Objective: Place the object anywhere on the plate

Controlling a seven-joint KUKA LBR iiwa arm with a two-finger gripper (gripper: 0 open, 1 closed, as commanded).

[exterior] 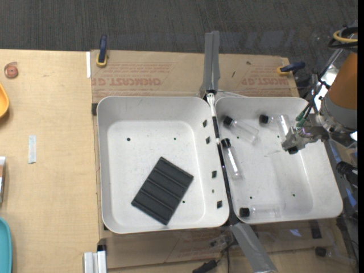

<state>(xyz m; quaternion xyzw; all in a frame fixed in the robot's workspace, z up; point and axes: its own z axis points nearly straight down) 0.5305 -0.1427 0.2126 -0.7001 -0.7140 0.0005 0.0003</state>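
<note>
A black ribbed plate (163, 190) lies tilted on the floor of the left bin (114, 152), toward its front. Several clear vials with black caps lie in the right bin (318, 198): one vial (240, 128) at the back left, another vial (274, 120) at the back middle, a third vial (230, 159) along the left wall and a last vial (260, 212) at the front. My gripper (293, 145) hangs low over the right bin's back right part, just right of the back middle vial. A small dark piece shows at its tip; I cannot make out what it is.
The grey arm with its orange band (346, 87) comes in over the right bin's right wall. A metal divider (211, 67) runs between the bins. Clamps (102, 51) and cardboard (148, 75) sit behind them. A wooden table (45, 169) lies to the left.
</note>
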